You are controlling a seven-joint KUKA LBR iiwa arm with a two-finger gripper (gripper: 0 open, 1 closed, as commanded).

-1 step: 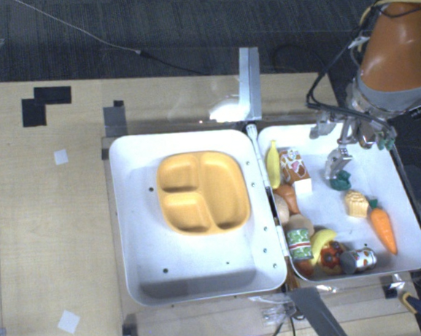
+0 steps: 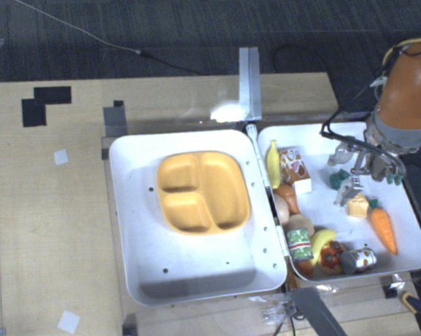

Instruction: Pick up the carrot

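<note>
The orange carrot (image 2: 382, 230) with a green top lies near the right wall of the right bin (image 2: 416, 255), pointing toward the front. My gripper (image 2: 352, 180) hangs over the back right part of that bin, just behind and left of the carrot's top. A small yellow block (image 2: 357, 207) lies between the gripper and the carrot, right under the gripper. Nothing of the carrot is in the gripper.
The right bin also holds a banana (image 2: 272, 164), a snack box (image 2: 295, 169), a green-labelled can (image 2: 300, 243), a small banana (image 2: 322, 241), red fruit (image 2: 334, 257) and a silver can (image 2: 361, 259). A yellow divided plate (image 2: 201, 191) lies in the left bin (image 2: 143, 279).
</note>
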